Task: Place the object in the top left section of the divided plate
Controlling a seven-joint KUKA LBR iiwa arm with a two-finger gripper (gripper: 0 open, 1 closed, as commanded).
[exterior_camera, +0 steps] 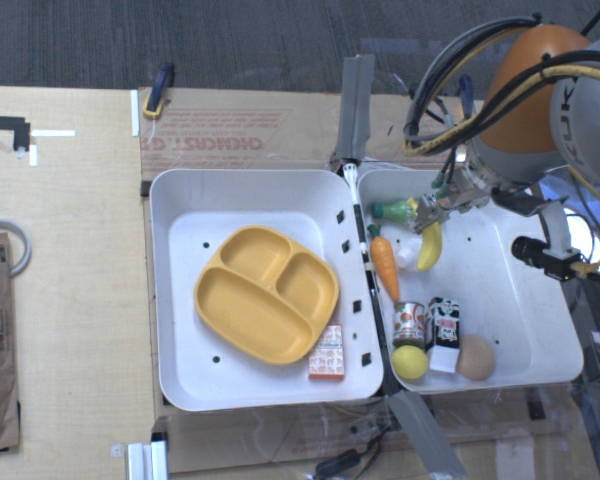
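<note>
The yellow divided plate (267, 294) lies tilted in the left bin (170, 268), with two small sections toward the back and one long section toward the front; all three hold nothing. My gripper (438, 208) hangs over the back of the right bin (540, 308), just above the upper end of a banana (429, 248) and beside a green object (389, 209). An orange carrot (384, 267) lies along that bin's left wall. I see nothing between the fingers.
A small red-and-white box (327, 354) sits in the left bin by the plate's front right edge. At the right bin's front stand a can (409, 321), a black-and-white carton (444, 330), a lemon (410, 361) and a brown round object (475, 358).
</note>
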